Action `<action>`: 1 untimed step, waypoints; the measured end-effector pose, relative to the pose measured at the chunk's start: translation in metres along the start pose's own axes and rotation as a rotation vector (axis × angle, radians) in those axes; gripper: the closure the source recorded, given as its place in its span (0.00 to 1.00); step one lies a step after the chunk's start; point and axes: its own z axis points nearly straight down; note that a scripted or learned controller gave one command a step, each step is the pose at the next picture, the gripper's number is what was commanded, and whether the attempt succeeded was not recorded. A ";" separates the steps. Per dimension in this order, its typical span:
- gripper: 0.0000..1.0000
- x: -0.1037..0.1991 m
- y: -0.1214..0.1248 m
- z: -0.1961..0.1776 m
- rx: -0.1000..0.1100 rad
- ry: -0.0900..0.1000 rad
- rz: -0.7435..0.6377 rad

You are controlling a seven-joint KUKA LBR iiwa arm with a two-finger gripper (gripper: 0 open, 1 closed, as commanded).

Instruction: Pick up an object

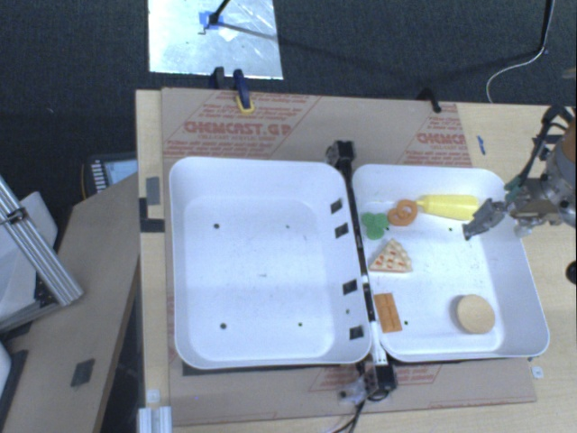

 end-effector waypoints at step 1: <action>1.00 0.000 0.001 -0.011 -0.003 0.000 -0.003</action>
